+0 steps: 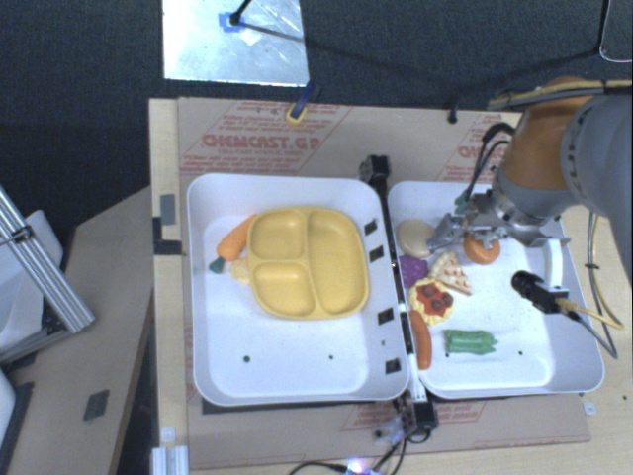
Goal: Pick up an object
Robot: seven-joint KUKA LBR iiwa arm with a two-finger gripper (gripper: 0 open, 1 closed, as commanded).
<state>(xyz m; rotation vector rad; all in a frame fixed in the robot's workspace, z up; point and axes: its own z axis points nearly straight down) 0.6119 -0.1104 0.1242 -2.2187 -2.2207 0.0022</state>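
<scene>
Yellow tray [302,262], one carrot [234,237], two white bins [213,364]

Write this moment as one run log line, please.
gripper: low in right bin | nearest: beige piece, pizza slice | grasp: unclear

Dark carpeted floor [79,77] all round the bench. Bench top [326,132] is tan cardboard-looking sheet with red printed lettering, running under two white bins side by side. Beyond the bench's far edge, a shiny silver square plate [237,28] lies on the floor with a blue tape patch [229,22] and a thin black rod slanting up from it. Black cable [415,67] trails across the floor toward the far right. Off the bench's left edge, a lower tan board [99,295] and a silver aluminium frame rail [40,265]. Light even, overhead, soft shadows
</scene>
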